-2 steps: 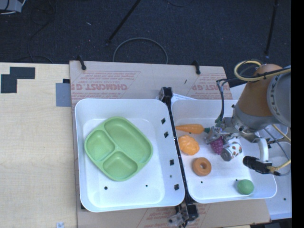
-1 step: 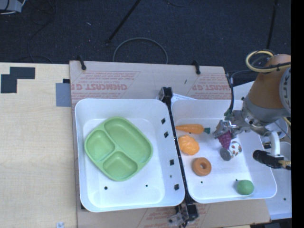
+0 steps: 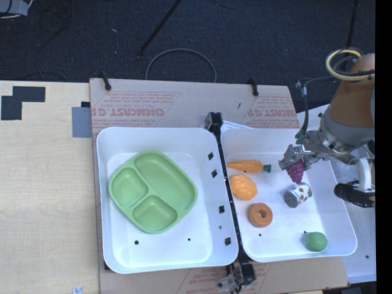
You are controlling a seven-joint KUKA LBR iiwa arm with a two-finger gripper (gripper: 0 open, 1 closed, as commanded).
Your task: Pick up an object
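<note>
Near edge of right bin [image 3: 343, 250]: green lime-like ball [image 3: 316, 241] is seen close to the front right corner, with little room left between it and the rim. Orange donut ring [image 3: 261, 215] is placed further left, apart from the ball, with bare white floor between them and along the front wall.

Mid bin: small patterned cup [image 3: 297, 195] is tipped on its side, just right of centre. An orange rounded fruit piece [image 3: 243, 187] is seen near the centre divider, close to the left wall. A carrot with green tip [image 3: 247, 166] is laid just behind it, lengthwise across the bin.

Gripper [image 3: 296, 162] is positioned over the right bin's far right part, with a purple grape bunch [image 3: 296, 171] hanging at its fingertips; the bunch looks pinched between the fingers, just behind the cup and apart from it. Open floor is left between carrot tip and grapes.

Left bin [image 3: 116, 250]: a green three-compartment plate [image 3: 152, 190] is set at a tilt in the middle, with white margin on all sides, widest along the front.

Far side: a cardboard sheet [image 3: 159, 106] is seen under both bins, dark floor beyond.
</note>
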